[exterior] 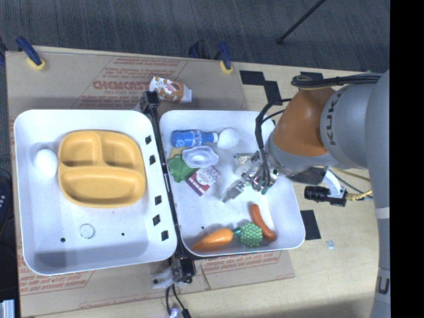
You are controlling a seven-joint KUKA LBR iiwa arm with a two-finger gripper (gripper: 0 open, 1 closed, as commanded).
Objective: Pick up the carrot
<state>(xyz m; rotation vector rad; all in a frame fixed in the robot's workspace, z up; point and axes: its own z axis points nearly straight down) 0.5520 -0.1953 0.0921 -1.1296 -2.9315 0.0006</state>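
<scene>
Two white bins sit side by side on the surface. One, the left bin (26, 244), holds a yellow divided tray (101, 166) and a white egg (45, 162). Its neighbour, the right bin (291, 218), holds the carrot (213, 239) at its near edge — beside a green toy (250, 234) — plus a blue bottle (192, 138). Over it hangs the gripper (250, 179); whether its fingers are parted or closed I cannot tell. Red cardboard print reads roughly "CHEMCAST".

Dark grey carpet floor (132, 12) beyond bench; light wood benchtop (331, 270); cardboard sheet (119, 78) under bins
</scene>
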